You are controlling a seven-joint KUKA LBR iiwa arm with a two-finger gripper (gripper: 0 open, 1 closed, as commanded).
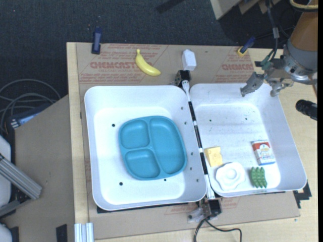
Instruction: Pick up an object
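My gripper (263, 87) hangs over the far edge of the right bin (237, 112), its two fingers (250, 87) spread open with nothing between them. Four small objects lie in that bin's near part: a yellow block (213, 156), a white round lid-like piece (229, 176), a green pea pod (258, 177) and a small red-and-white box (263, 152). All of them are well in front of the gripper and apart from it.
The left bin (101, 115) holds a blue divided plate (151, 146). On the bench behind the bins lie a yellow banana (146, 64), a white object (189, 59) and a blue clip (96, 40). Cables hang behind the arm at top right.
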